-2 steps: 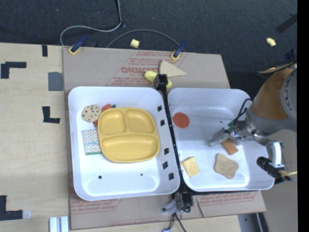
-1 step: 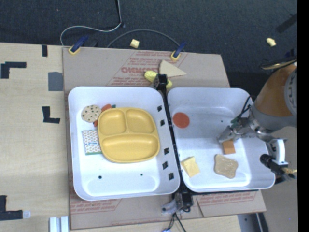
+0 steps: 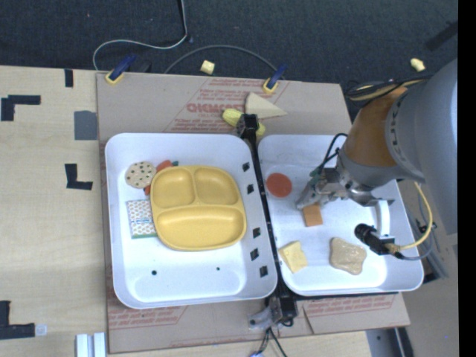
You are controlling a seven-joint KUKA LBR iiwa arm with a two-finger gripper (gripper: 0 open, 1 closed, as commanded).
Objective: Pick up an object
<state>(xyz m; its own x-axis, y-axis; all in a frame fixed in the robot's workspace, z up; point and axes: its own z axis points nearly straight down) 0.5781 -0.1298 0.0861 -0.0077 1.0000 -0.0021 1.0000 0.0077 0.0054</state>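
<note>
My gripper [image 3: 315, 196] hangs low in the right bin [image 3: 394, 277], near its middle. Its tip is just above and touching or nearly touching a small orange-brown cube [image 3: 313, 216]. A red disc [image 3: 280, 185] lies to the left of the gripper. A yellow block [image 3: 294, 256] and a beige lumpy piece [image 3: 347, 255] rest near the bin's front. Nothing is seen lifted off the bin floor.
The left bin [image 3: 186, 285] holds a yellow divided plate [image 3: 199, 207], a round cookie [image 3: 139, 174], a patterned wafer [image 3: 140, 218] and a small red-green item [image 3: 164, 166]. A pale wedge [image 3: 264, 107] and a yellow piece [image 3: 233, 115] lie behind the bins. The arm's cable [image 3: 407, 250] loops over the right bin.
</note>
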